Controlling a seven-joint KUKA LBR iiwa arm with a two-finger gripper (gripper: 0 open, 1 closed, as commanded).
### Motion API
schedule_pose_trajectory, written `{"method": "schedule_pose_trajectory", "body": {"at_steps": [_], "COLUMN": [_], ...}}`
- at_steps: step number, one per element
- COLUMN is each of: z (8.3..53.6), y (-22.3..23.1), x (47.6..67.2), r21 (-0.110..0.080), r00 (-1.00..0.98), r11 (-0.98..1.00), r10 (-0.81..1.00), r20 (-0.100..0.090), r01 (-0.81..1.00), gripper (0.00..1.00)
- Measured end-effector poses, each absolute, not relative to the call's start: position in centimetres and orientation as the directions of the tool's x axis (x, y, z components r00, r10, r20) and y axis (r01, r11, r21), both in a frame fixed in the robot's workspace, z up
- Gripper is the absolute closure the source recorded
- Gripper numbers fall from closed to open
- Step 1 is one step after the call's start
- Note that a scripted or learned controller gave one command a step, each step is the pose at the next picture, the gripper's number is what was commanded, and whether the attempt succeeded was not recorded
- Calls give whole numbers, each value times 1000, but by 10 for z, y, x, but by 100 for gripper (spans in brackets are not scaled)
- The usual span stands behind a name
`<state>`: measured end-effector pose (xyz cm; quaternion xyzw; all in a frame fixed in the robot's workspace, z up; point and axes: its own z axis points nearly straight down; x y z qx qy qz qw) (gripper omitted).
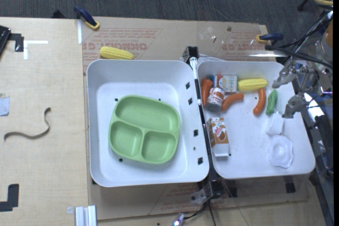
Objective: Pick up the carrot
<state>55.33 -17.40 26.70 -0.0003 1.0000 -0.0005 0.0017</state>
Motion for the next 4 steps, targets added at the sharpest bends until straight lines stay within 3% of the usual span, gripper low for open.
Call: {"method": "schedule_pose_trajectory", "body": {"at_steps": [1, 2, 3, 4], "z": [115, 91, 143, 92], "y": [-199, -147, -221, -155], "x": [519, 487, 491, 496], "r21": [0, 1, -2, 1], "r00": [-987, -987, -969, -968], "r11": [987, 987, 969, 968], "r10": [-162, -159, -248, -250], "r20": [-2, -1, -5, -3], "r01": [-162, -159, -248, -250], "gripper": [0, 0, 0, 0]}}
